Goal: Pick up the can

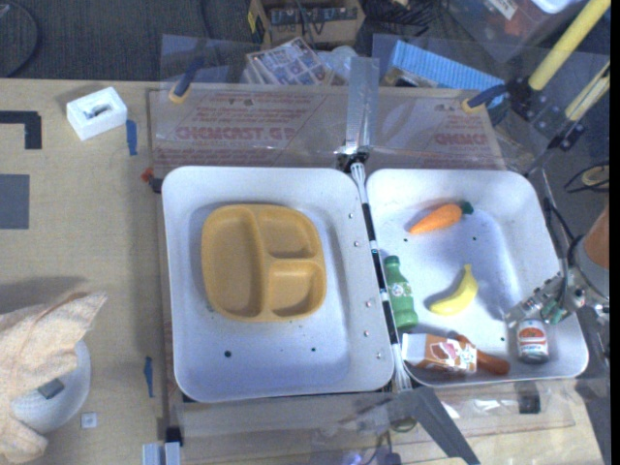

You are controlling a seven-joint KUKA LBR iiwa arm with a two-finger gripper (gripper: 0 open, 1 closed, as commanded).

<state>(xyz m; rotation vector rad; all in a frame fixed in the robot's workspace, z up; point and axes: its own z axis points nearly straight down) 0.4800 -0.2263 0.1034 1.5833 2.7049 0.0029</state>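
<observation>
The gripper is sitting low in the right bin, near its right wall. I cannot tell if it is released or clenched. The can is standing up just under it, in the bin's near right corner, maybe touching it. A flat red and white packet is lying to the can's left. A yellow banana is resting in the middle, an orange carrot is lying farther back, and a green bottle is lying by the left wall. A yellow tray is sitting in the left bin.
</observation>
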